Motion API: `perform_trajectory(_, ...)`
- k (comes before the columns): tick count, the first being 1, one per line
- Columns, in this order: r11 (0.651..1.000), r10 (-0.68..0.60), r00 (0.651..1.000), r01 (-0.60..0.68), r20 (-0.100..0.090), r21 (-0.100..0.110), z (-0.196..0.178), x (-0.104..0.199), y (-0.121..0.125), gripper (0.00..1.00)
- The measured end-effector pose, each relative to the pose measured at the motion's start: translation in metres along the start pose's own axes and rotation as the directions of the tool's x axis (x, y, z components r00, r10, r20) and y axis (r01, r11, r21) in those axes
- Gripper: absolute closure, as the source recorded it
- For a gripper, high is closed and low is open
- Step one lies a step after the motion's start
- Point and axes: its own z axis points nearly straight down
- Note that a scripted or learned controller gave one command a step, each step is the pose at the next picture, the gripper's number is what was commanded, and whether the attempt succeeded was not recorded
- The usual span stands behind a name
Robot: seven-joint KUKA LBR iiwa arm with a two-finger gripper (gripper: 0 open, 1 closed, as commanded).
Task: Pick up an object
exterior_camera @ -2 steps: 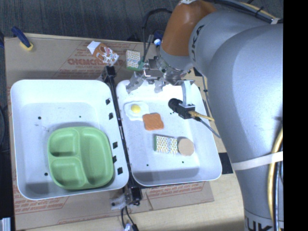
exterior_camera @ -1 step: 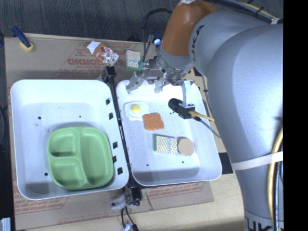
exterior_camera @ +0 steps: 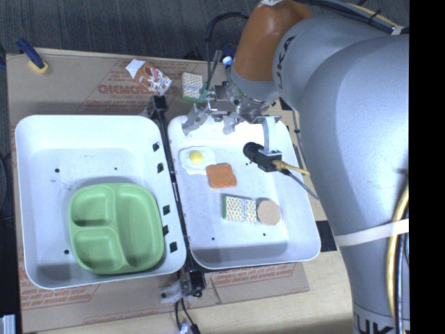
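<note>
Red lettering, too blurred to be read, is printed on the cardboard (exterior_camera: pixel 111 89). The gripper (exterior_camera: pixel 212 120) is seen spread, ungrasping, at the right bin's (exterior_camera: pixel 306 235) far edge.

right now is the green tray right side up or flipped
Right side up: the green tray lies flat in the left bin, its three hollow compartments facing up.

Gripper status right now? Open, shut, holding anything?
Gripper: jaws spread open, nothing between them, at the far edge of the right bin, above the fried egg.
</note>
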Motion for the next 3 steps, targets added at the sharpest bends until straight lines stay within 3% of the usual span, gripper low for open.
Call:
perform_trajectory(2,1.000,0.000,1.000,0.000,0.000,0.000,0.000,0.000,0.000,0.00)
perform_trajectory(3,1.000,-0.001,1.000,0.001,0.001,0.004,0.066,-0.033,-0.001,0.00)
